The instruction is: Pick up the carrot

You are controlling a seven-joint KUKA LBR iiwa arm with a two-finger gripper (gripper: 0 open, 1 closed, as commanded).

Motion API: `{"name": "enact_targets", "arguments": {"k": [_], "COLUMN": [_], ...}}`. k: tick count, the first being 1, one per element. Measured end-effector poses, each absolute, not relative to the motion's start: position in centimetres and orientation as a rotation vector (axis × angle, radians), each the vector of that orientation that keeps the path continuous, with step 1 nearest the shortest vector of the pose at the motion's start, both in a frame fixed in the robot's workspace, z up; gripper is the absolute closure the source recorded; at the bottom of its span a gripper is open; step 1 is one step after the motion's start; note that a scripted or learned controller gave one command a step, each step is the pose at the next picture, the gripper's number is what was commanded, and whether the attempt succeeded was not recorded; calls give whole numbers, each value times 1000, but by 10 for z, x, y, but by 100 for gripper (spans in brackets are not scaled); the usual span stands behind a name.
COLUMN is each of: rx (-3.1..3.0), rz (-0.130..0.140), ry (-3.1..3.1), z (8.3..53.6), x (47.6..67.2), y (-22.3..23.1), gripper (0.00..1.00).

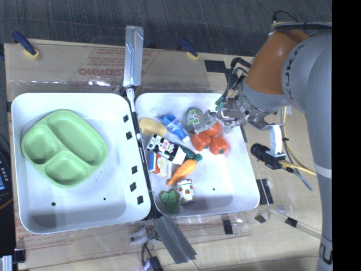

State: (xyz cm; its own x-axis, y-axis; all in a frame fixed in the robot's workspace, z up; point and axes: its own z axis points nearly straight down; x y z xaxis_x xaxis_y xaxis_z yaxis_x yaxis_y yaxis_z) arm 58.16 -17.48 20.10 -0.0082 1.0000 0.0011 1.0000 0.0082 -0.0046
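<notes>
Lying in right bin — one carrot, two red peppers.

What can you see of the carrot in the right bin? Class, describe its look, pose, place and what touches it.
The carrot is a small orange toy, plastic by its look, tapered, with a dark green leafy top at its upper right end. It lies flat on a slant in the middle of the right bin, tip toward the lower left. It rests against a small printed carton and lies close to a black-and-white packet. The gripper is apart from it, up to the right.
</notes>
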Motion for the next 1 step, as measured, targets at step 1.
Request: {"name": "enact_targets", "arguments": {"k": [1], "rx": [-1839], "rz": [3], "ry": [-2541], "z": [128], "x": [542], "y": [-126], "gripper": [0]}}
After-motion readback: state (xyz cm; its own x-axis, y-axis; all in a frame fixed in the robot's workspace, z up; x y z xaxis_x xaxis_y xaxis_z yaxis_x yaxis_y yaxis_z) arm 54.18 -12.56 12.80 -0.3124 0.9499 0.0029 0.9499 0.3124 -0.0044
